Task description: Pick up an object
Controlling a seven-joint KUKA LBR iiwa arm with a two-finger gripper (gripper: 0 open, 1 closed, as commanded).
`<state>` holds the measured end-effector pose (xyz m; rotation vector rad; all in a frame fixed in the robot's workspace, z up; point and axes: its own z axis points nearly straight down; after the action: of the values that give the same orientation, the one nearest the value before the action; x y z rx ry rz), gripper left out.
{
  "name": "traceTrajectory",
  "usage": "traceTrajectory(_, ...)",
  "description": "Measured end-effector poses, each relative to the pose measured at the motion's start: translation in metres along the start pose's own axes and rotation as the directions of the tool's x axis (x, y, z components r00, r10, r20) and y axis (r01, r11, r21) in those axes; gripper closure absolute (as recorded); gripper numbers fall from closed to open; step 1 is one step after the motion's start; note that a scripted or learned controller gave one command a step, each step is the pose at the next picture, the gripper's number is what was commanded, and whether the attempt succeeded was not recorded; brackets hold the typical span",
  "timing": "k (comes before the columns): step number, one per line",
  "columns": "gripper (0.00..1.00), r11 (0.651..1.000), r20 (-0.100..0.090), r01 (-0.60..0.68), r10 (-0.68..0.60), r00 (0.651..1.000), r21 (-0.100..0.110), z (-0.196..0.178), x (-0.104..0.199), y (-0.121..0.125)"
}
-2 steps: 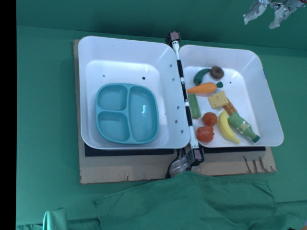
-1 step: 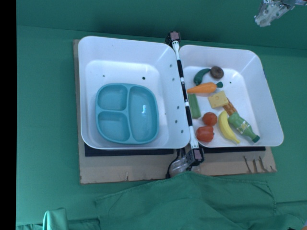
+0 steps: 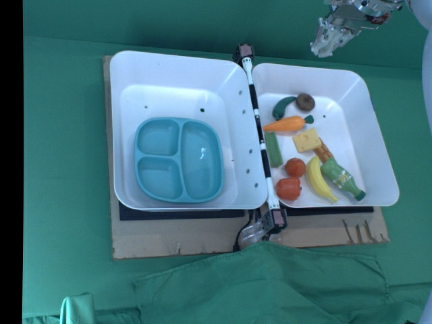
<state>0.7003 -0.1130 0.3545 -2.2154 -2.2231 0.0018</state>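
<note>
Up at 1 o'clock, past the right shallow white bin point(image 3: 378, 140) on the table, hangs the claw point(image 3: 329, 40); can't tell its state, nothing seen in it. Toy food sits packed in that bin: orange plastic carrot point(image 3: 287, 123), yellow banana point(image 3: 318, 179), green bottle point(image 3: 341, 179). Risk, imo: crowding means a descent clips neighbours & slips off w/o a grip.

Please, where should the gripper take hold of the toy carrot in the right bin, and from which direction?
Probably across the thick orange middle of the carrot, coming straight down from above. It lies flat, its length running left to right, green top at the right, so the fingers should close across its width. Free floor shows below it; the green curved vegetable lies close above, so keep the gripper centred.
</note>
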Motion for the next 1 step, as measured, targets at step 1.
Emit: traceTrajectory(1, 0.0, 1.0, 0.003, -0.006, 0.006, 1.0, -0.007, -0.0042, -0.0048, 0.0)
